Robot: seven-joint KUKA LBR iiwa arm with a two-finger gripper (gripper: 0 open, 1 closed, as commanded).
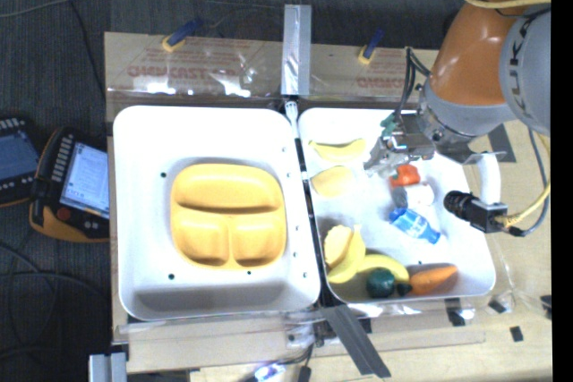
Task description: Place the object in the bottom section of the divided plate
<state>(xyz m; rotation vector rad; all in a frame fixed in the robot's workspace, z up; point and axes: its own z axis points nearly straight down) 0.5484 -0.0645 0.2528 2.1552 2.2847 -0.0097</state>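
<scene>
A yellow divided plate (228, 210) lies in the left bin (143, 148), with one wide section at the top and two smaller ones at the bottom. My gripper (395, 149) hangs low over the upper middle of the right bin (479, 273). Just below it sits a small white bottle with a red cap (410, 184). Left of the gripper lie a pale yellow slice (338, 148) and a rounder yellow piece (331, 182).
A blue and white packet (414, 224) lies in the middle of the right bin. Along its front edge are a banana (347, 253), a dark green ball (381, 284) and an orange carrot (431, 278). A tablet (79, 183) lies left of the bench.
</scene>
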